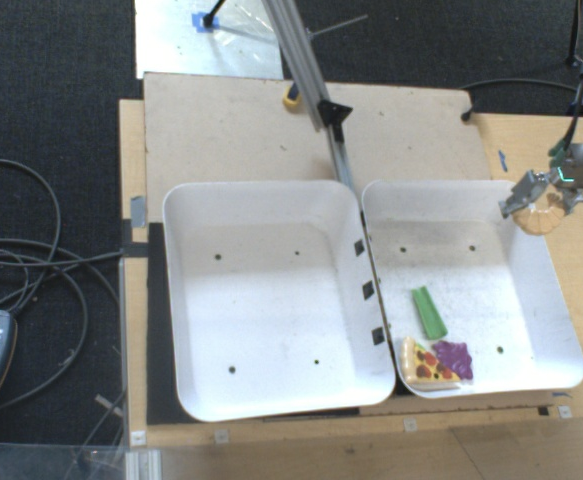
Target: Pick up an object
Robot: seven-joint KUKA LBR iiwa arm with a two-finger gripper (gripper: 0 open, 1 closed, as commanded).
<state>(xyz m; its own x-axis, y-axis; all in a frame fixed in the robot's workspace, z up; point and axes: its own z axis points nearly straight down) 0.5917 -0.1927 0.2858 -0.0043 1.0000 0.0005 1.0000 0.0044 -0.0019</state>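
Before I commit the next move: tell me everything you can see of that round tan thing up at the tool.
The round tan object is a flat, pale brown disc, like a toy cookie or bun; the material is unclear. It sits directly under the tool, over the right bin's upper right rim, with its top partly covered by the tool's grey parts. It seems to be in contact with the tool, but the view does not settle whether it is gripped or resting on the rim. No markings show.
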